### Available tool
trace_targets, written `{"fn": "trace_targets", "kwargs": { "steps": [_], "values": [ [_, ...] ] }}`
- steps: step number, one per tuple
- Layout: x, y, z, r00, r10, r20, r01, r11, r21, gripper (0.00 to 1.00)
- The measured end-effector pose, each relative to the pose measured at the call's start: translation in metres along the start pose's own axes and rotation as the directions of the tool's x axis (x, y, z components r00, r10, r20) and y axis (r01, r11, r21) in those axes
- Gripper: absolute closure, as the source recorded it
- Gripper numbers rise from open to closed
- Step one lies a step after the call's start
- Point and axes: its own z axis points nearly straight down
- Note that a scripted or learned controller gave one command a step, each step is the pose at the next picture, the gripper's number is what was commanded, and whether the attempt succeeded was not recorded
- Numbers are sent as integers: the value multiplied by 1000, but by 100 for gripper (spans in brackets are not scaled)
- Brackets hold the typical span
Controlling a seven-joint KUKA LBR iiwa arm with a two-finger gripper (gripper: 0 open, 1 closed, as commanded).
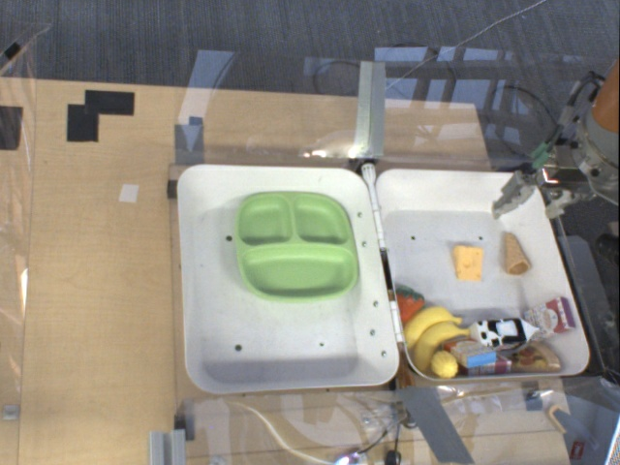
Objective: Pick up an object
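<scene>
My gripper (534,200) hangs over the far right corner of the right bin (426,201). It is open, with nothing between its fingers (511,198). Below it on the bin floor lie a tan cone (515,253) and a yellow cheese slice (468,262). Along the bin's near edge are a bunch of bananas (436,332), a red-orange item (411,306), a black-and-white cow toy (500,332) and a pink-and-white packet (550,315). The cone is the closest object to the gripper, a little nearer the camera.
The left bin (208,289) holds a green divided plate (295,244). A metal divider (380,250) separates the bins. Clear plastic walls and cables stand behind the right bin. More small packaged items crowd the right bin's near right corner.
</scene>
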Motion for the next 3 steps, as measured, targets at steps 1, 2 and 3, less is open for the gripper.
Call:
{"fn": "trace_targets", "kwargs": {
  "steps": [1,2,3],
  "values": [
    [14,-7,103,999,39,-1,-39,999,2,0],
    [3,-2,185,998,-62,2,63,998,-12,0],
    [5,1,173,998,-64,1,64,998,-18,100]
  ]
}}
